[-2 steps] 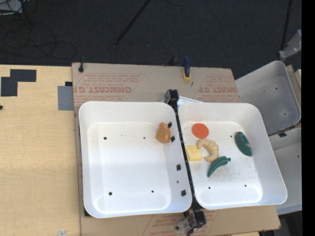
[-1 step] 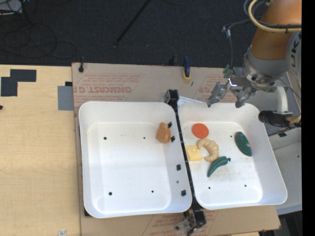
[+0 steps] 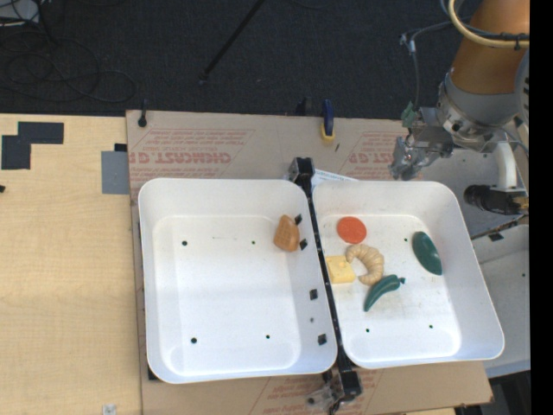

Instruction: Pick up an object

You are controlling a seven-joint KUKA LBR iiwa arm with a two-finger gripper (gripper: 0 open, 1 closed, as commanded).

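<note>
My gripper [image 3: 411, 164] hangs above the far rim of the right bin [image 3: 471, 266], with nothing visible between its fingers. In that bin lie a red disc [image 3: 351, 229], a pale curled shrimp-like piece [image 3: 368, 262], a yellow block [image 3: 340, 271], a green pepper-shaped piece [image 3: 381, 291] and a dark green oval [image 3: 427, 252]. The left bin [image 3: 164, 275] holds a small orange-brown lump [image 3: 287, 233] near its right wall.
The two bins stand on a cardboard sheet [image 3: 216, 145], joined by a black divider strip [image 3: 315, 266]. A blue and yellow clamp [image 3: 327, 121] sits on the sheet's far edge. A wooden bench top [image 3: 60, 275] lies to the left, with cables on the dark floor behind.
</note>
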